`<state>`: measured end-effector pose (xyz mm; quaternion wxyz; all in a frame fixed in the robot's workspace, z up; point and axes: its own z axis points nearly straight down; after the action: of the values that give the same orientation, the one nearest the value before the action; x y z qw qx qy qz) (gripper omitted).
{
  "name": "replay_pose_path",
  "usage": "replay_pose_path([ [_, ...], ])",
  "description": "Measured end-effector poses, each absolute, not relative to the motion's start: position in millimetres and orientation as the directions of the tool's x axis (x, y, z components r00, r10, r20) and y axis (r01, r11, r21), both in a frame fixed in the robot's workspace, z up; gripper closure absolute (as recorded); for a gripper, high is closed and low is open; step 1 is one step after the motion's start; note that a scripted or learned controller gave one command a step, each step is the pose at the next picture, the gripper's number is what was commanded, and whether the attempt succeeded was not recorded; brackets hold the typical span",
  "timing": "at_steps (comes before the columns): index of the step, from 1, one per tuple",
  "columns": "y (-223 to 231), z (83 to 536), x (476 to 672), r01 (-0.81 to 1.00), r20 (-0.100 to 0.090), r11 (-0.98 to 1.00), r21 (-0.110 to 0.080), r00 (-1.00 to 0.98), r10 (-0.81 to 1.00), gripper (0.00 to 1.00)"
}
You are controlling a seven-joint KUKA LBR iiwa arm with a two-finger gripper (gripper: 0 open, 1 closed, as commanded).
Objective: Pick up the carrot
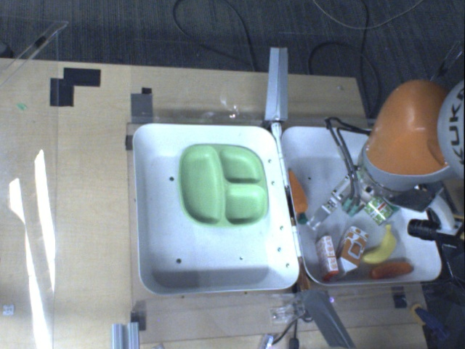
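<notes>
Two white bins sit side by side on a wooden bench (73, 195). The left bin (156, 253) holds a green plate (221, 184) with three sections. The plate lies flat near the middle of that bin.

The carrot (296, 190) is in the right bin (312, 151). It is long and orange, and it lies right along the bin's left wall, next to the strip between the two bins. Its lower end looks green.

The arm (410, 133) comes in from the right, with its big orange band over the right bin. The gripper (336, 202) hangs over the middle of the right bin, a little to the right of the carrot. It does not touch the carrot. Nothing can be seen between its fingers, and the view is too small and blurry to tell how wide they are.

Near the front of the right bin lie more toys. A yellow banana (383, 247) sits just above a red sausage (391, 270). Beside them is a small orange and white box (354, 243), and left of that a small red and white box (328, 256).

Black cables (218, 13) loop on the dark floor behind the bench.
</notes>
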<state>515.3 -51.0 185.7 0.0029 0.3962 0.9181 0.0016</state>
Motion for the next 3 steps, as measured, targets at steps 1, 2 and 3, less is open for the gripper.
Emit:
replay_pose_path([
  [1, -37.9, 185.7, 509.8, 0.415, -0.005, 0.910, 0.004, -0.910, 0.415, 0.00],
  [2, -89.4, 90.3, 516.4, 0.292, -0.018, 0.956, 0.005, -0.956, 0.292, 0.00],
  [3, -96.3, 90.2, 618.6, 0.029, -0.017, 1.000, 0.001, -0.999, 0.029, 0.00],
])
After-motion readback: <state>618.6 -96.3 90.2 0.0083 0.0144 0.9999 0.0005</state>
